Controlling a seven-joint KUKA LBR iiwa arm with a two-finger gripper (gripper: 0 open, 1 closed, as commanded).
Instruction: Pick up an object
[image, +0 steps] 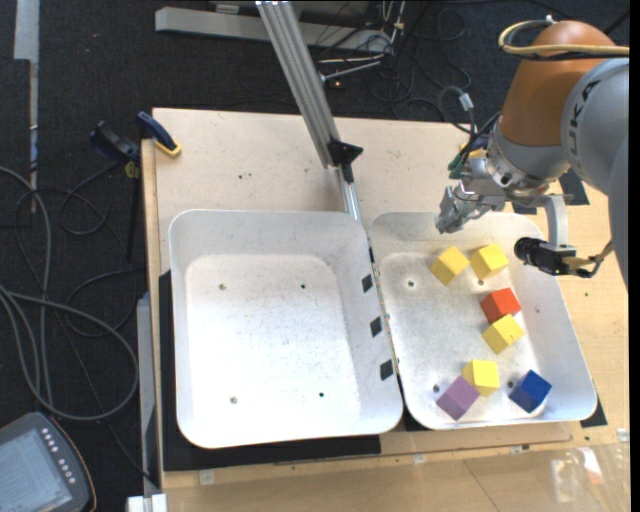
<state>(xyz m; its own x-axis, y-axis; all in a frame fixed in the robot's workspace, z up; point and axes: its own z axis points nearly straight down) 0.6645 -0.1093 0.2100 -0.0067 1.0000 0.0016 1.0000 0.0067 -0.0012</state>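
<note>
We view from above a pale tabletop (260, 150) carrying two shallow white bins side by side. The left bin (190, 300), at centre-left of the frame, shows a speckled floor. The right bin (400, 330), at lower right, holds seven small cubes with matt, evenly coloured faces. Toward its upper part lie two yellow cubes close together: the upper-left yellow cube (450, 264) and the upper-right yellow cube (489, 260). Below them we find a red cube (500, 303), with a third yellow cube (503, 332) just beneath it, apparently touching it. Near the bin's lower rim a fourth yellow cube (483, 375) sits just beside a purple cube (459, 397), and a blue cube (530, 390) lies slightly to their right. The grey arm (580, 90), with its orange band, enters from the upper right of the frame; its end effector (458, 215) hangs over the upper edge of the right bin, above and near the two uppermost yellow cubes. We cannot tell from this view how the end effector's grasping parts are set, and we see no cube carried by it. A grey metal pole (305, 85) runs diagonally from the top of the frame down to the gap between the bins, and a blue and yellow clamp (150, 135) grips the tabletop's upper-left corner.
</note>
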